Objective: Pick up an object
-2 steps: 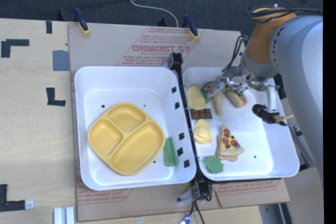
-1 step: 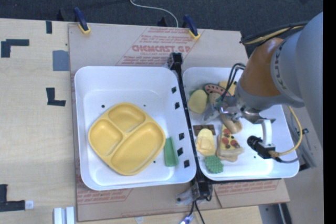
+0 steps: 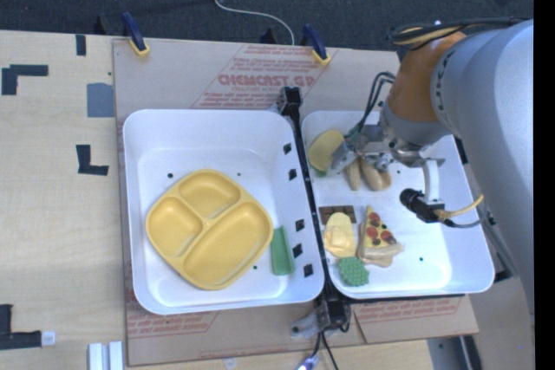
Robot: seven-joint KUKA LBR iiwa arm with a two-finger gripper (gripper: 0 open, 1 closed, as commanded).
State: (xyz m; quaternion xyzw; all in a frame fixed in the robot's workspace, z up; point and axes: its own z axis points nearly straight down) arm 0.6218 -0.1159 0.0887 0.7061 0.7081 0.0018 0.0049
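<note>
My gripper (image 3: 364,157) hangs low over the back of the right bin (image 3: 451,273), under the grey wrist with its orange band. Right below it lie two tan bun-like pieces (image 3: 368,178), partly covered by it. A round yellow item (image 3: 323,149) lies just to its left, by the bin's wall. Nearer the front are a pizza slice (image 3: 379,236), a pale yellow block (image 3: 340,235) on a brown slab (image 3: 336,211), and a green knobbly piece (image 3: 353,271).
The left bin (image 3: 139,134) holds a yellow divided plate (image 3: 208,227) and a green stick (image 3: 280,251) by the divider. A black cable end (image 3: 422,205) hangs from the arm over the right bin. Blue clamps (image 3: 134,34) grip the cardboard base behind the bins.
</note>
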